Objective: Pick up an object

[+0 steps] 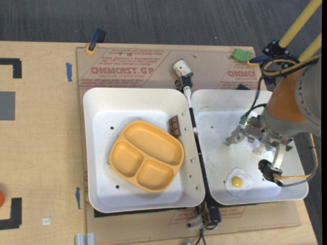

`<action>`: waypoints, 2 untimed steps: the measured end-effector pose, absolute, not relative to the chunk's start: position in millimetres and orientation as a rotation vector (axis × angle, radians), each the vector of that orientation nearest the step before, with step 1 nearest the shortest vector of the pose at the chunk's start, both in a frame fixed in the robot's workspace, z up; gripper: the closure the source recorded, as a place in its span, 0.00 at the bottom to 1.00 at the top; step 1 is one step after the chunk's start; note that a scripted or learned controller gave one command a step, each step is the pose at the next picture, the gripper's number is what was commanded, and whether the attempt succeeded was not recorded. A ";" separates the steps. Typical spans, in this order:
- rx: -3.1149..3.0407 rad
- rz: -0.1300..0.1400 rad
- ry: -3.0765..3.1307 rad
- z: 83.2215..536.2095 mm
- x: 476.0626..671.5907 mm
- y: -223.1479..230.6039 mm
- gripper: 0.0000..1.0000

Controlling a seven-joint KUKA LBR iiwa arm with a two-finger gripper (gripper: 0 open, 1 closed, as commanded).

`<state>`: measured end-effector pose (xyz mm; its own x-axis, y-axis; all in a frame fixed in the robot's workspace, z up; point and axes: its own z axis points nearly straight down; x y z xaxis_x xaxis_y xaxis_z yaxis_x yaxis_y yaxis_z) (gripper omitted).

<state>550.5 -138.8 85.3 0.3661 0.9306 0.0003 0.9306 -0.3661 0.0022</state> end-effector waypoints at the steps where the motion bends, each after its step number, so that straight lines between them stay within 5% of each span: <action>1: 2.137 0.001 2.300 85.2 580.3 -170.2 0.00; 2: 1.835 0.002 2.549 85.5 525.1 -95.2 0.00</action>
<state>525.1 -95.2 85.5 -0.3173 0.9483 0.0003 0.9483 0.3173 0.0017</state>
